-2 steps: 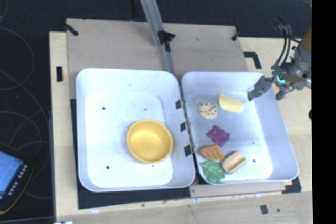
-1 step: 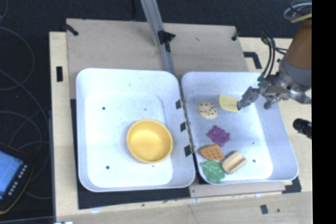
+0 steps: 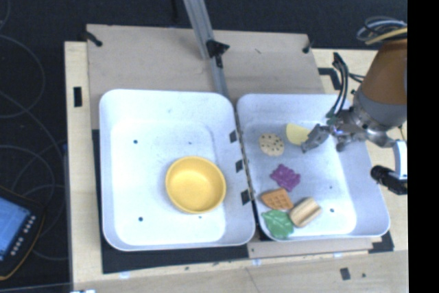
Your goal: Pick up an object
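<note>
Step in hand: approach. The arm (image 3: 387,79) reaches in over the right bin (image 3: 343,223), and nothing is lifted yet.
Gripper (image 3: 328,137): low over the upper part of the right bin, fingers spread, nothing between them. One finger tip lies just beside the yellow piece (image 3: 296,133).
Nearest candidate: the yellow piece, resting on the bin floor near the upper middle, just left of the gripper.
Other candidates in the right bin: a speckled cookie (image 3: 271,143) beside the yellow piece; a purple block (image 3: 285,177) near the centre; a waffle-like orange piece (image 3: 277,200), a green piece (image 3: 277,223) and a tan roll (image 3: 305,212) clustered at the lower left corner.
Left bin (image 3: 123,120): holds a yellow bowl (image 3: 195,184), well apart from the gripper.
Next move, as judged: shift the gripper left so the yellow piece sits between the fingers, descend to the floor, then close.
Risk: the piece looks flat and may slide away from the finger instead of seating.
</note>
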